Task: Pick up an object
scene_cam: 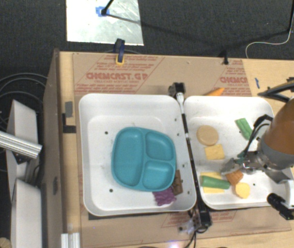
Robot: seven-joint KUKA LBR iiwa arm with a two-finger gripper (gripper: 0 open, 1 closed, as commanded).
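Red print on the brown cardboard sheet (136, 68) covering the tabletop, behind the two white bins: reads "CHEMCAST. G P", large letters, above the left bin's far edge. Smaller red lines sit above and below it, too small to read. A second red block, same style, sits on the cardboard behind the right bin, near the far right; it starts "CHEMC", cut partly by the bin rim, the rest unclear. No other readable text, labels or numbers on the bins or items.
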